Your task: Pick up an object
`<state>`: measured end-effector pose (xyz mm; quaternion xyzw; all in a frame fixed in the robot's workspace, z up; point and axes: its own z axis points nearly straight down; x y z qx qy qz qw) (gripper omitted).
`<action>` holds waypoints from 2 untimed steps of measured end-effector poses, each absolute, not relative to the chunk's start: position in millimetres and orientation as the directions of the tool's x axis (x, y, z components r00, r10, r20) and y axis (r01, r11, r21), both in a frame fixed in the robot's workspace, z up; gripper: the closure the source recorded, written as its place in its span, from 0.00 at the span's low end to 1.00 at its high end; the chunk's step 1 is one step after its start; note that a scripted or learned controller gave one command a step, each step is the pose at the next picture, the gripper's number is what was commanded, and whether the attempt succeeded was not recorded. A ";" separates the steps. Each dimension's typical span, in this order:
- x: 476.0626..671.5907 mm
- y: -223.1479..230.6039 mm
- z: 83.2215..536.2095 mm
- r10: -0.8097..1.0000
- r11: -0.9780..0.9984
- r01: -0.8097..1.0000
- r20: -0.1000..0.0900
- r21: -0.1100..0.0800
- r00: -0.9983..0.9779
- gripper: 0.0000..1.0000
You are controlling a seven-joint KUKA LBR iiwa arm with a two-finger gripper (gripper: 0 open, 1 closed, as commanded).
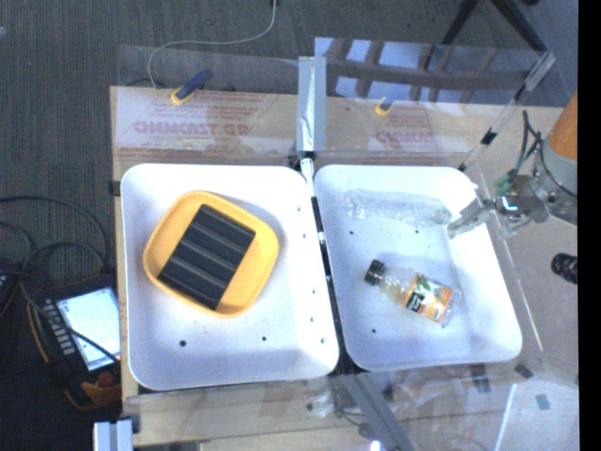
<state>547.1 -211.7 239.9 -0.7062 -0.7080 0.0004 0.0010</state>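
Note:
A small clear bottle (410, 290) with a black cap and an orange label lies on its side in the right bin (488, 332), cap pointing left. A crumpled clear plastic wrapper (394, 208) rests near that bin's back wall. In the left bin (160, 332) sits a yellow dish (254, 275) with a black ridged block (207, 255) on top. My gripper (479, 212) hovers at the right bin's upper right rim, right of the wrapper and well above the bottle. Nothing shows in its grasp.
The arm's orange band (575, 130) and cables sit beyond the right bin's edge. A metal divider post (310, 111) stands behind the seam between the bins. Bare white floor lies in the front of both bins.

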 end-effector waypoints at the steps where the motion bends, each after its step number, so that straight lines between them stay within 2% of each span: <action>1: 517.7 -202.2 107.7 0.989 0.150 0.989 0.002 -0.002 -0.150 0.00; 2: 566.5 -223.6 180.1 0.982 -0.186 0.982 -0.003 -0.001 0.186 0.00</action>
